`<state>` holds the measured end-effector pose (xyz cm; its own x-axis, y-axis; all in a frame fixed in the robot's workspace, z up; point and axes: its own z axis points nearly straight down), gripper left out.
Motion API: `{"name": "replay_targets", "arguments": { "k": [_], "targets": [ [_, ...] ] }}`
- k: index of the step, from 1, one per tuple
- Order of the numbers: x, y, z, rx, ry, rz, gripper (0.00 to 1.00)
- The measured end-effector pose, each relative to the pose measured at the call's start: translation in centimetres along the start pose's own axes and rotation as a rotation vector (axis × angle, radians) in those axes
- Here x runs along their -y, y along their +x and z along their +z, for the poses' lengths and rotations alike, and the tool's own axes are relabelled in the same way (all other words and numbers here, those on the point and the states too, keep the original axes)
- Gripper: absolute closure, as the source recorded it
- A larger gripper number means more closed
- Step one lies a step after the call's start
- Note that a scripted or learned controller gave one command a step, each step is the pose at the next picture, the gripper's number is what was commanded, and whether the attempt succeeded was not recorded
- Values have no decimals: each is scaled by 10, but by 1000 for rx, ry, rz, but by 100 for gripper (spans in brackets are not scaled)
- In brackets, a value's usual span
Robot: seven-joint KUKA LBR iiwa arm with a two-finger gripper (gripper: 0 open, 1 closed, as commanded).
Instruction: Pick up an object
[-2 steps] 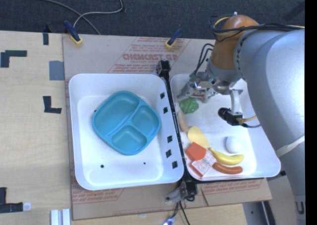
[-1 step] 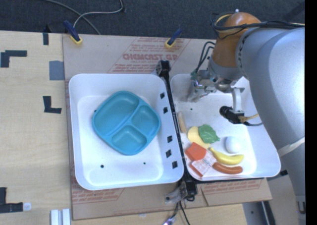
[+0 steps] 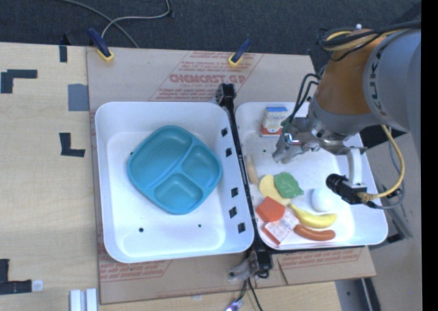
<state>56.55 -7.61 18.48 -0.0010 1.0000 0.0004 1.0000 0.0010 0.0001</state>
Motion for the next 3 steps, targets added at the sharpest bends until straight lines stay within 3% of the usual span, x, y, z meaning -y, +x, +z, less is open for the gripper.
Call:
{"name": "replay_targets", "arguments": {
  "k": [1, 2, 3],
  "targets": [
    [1, 0, 1, -1, 2, 0, 0],
    [25, -21, 97, 5, -6, 3, 0],
    [24, -19, 87, 3, -7, 1, 100]
  ]
}}
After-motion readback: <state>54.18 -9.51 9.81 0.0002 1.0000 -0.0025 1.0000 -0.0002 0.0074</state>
